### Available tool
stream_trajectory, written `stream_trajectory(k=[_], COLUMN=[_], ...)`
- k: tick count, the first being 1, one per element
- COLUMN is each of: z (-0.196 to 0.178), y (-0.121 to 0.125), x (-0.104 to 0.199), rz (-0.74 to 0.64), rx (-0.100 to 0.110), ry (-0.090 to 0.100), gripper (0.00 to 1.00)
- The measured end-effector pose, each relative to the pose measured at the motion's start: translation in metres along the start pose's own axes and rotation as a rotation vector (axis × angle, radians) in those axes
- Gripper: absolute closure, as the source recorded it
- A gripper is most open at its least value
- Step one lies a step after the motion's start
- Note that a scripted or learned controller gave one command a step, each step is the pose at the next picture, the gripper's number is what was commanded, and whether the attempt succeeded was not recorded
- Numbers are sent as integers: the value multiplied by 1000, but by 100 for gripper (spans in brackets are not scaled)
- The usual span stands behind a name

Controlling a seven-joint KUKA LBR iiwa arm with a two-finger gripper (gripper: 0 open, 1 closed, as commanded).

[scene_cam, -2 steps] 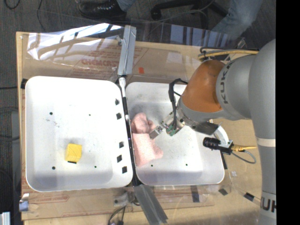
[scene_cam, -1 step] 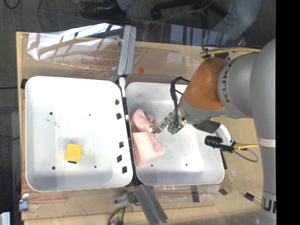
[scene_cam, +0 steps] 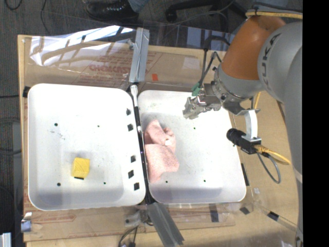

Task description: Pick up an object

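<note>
- Gripper [scene_cam: 194,108] hangs over the right shallow white bin [scene_cam: 226,189]; its grip cannot be judged.
- Crumpled pink cloth [scene_cam: 160,149] lies below-left of it in that bin.
- Small yellow block [scene_cam: 80,168] sits far left in the left white bin [scene_cam: 46,102].

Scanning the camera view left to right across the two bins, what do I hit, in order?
Left bin → yellow block → divider between the bins → pink cloth → end effector over the right bin.

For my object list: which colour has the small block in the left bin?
Yellow. The small block shows clearly in the camera view, lying in the left bin.
</note>
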State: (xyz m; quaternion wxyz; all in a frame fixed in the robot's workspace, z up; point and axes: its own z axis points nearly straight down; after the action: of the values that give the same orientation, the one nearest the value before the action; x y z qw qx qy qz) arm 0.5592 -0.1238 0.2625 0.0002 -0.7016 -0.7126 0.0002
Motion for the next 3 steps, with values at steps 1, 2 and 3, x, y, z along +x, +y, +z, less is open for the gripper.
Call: stream_trajectory(k=[1, 2, 3], z=[0, 143, 171], y=[0, 20, 30], x=[0, 20, 14], rz=[0, -102, 135], rx=[1, 6, 2], ry=[0, 1, 1], gripper=[0, 0, 0])
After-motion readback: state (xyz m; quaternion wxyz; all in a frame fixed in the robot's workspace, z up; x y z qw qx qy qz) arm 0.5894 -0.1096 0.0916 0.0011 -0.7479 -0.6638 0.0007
